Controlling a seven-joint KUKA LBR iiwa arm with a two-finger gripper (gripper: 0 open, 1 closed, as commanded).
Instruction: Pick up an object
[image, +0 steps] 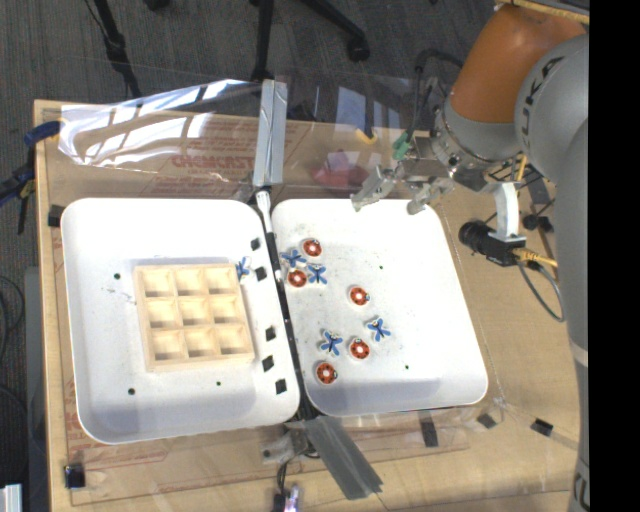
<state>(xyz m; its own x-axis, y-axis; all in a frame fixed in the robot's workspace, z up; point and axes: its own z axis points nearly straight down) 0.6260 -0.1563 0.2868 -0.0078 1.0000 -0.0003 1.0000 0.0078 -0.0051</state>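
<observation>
Several small pieces lie in the right bin (440, 250): red discs (358, 296) and blue jack-shaped pieces (377, 327). One red disc (312, 248) and a blue piece (292, 259) sit near the bin's upper left. Another red disc (326, 373) rests near the front. My gripper (391, 196) hangs over the bin's far edge, open, with nothing between its fingers. It is well above and behind the pieces.
The left bin (100, 250) holds a wooden tray with nine square cells (192, 314). A blue piece (243, 268) lies by the tray's right side. A divider (270, 300) runs between the bins. A clear plastic sheet (150, 120) lies behind them.
</observation>
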